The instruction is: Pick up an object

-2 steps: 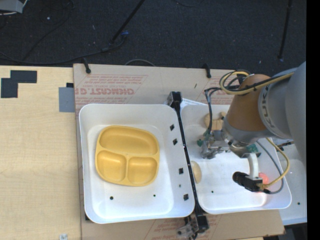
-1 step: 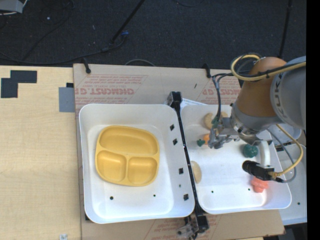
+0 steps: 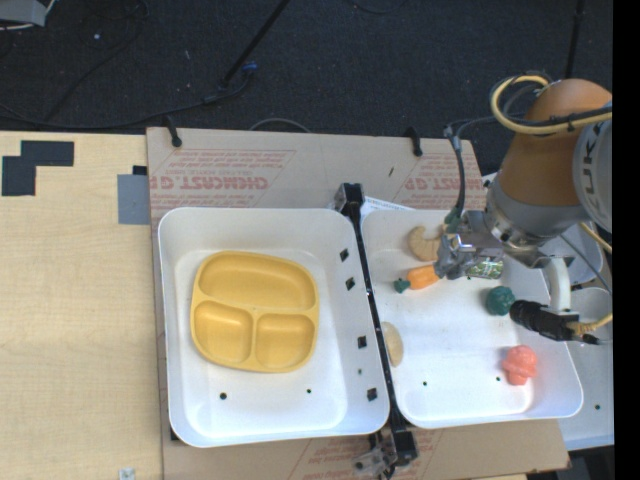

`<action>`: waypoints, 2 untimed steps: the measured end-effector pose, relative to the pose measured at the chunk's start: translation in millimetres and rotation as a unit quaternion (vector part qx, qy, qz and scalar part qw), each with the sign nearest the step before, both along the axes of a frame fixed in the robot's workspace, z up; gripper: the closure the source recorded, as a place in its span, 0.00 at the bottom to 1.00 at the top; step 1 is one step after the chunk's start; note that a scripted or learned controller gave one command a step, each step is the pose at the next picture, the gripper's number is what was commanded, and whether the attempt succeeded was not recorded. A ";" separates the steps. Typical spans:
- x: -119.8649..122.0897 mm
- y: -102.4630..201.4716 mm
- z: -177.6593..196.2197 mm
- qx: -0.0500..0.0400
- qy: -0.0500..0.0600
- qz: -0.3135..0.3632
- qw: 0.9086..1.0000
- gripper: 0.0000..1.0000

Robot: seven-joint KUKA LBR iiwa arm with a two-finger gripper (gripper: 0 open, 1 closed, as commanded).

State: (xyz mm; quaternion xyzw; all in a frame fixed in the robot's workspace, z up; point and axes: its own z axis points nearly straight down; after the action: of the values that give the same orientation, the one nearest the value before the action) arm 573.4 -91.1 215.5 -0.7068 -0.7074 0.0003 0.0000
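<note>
Camera view looked down at a slant on a brown cardboard sheet under the two bins; red printed lettering ran across it upside down and mirrored, and I could not read it with any certainty. More red print showed on the cardboard's lower edge, too small to make out.

The left shallow white bin held a yellow plastic divided plate with three compartments, one long one at the far side and two smaller ones nearer the camera. The plate lay flat toward the bin's middle.

The right shallow white bin held several small things. A small orange carrot-shaped toy with a green tip lay near the far left part of the bin. Just beyond it sat a tan curved biscuit-like piece. A dark green lumpy ball rested toward the right side, and a pink-red knobbly toy lay nearer the front right corner. A pale tan round disc sat against the bin's left wall.

The grey arm with its orange band reached in from the right, and its two-finger gripper hung low over the far part of the right bin, just beside the carrot's right end. Whether the fingers were spread or closed could not be told, and nothing was visibly held between them.
</note>
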 end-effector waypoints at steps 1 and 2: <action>6.2 -6.6 58.5 0.000 0.000 0.000 1.000 1.00; -5.8 48.0 38.2 0.001 0.004 0.002 1.000 1.00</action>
State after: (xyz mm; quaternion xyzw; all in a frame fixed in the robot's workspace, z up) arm 567.6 -43.1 253.7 -0.7053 -0.7089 0.0023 0.0039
